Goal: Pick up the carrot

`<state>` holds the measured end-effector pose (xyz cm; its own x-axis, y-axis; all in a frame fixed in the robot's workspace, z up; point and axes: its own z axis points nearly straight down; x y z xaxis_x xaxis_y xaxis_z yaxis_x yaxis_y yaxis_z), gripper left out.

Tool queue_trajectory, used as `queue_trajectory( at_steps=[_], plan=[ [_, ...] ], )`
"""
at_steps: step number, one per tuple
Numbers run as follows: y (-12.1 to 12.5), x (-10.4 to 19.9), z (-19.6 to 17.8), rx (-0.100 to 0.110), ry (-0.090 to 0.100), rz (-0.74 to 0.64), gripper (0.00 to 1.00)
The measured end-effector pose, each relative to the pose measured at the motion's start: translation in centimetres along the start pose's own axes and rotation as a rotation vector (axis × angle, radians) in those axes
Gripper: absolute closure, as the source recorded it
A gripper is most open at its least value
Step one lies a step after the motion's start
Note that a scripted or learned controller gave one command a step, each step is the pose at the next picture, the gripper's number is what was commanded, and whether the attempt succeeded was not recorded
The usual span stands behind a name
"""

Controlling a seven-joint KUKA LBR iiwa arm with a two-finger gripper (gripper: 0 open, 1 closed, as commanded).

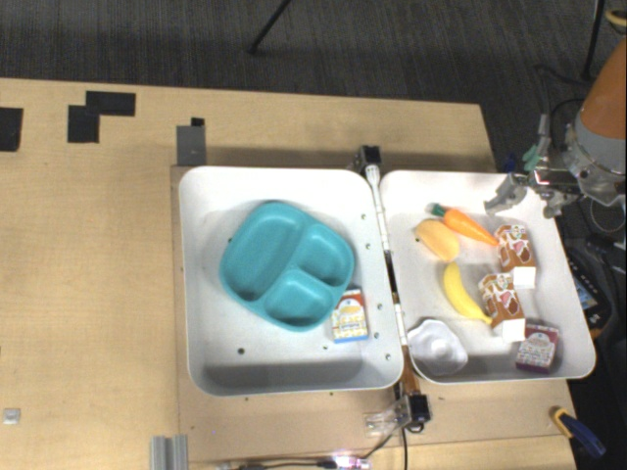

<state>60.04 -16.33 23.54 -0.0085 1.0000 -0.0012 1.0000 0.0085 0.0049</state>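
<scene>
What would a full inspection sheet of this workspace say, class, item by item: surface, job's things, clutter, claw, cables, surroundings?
Surface: wooden bench bearing two white bins, left bin and right bin.
Job's things: carrot in right bin, touching a yellow fruit.
Clutter: banana, snack packs, white cup; teal divided plate in left bin.
Claw: claw over right bin's far edge, holding nothing.
Cables: wires at near edge.
Surroundings: dark carpet.
</scene>
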Motion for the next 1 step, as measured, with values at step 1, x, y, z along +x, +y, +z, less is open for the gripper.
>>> queue_trajectory(
  at_steps=[1],
  plan=[
    [3.56, 2.68, 13.11, 0.009, 0.004, -0.190, 0.00]
  ],
)
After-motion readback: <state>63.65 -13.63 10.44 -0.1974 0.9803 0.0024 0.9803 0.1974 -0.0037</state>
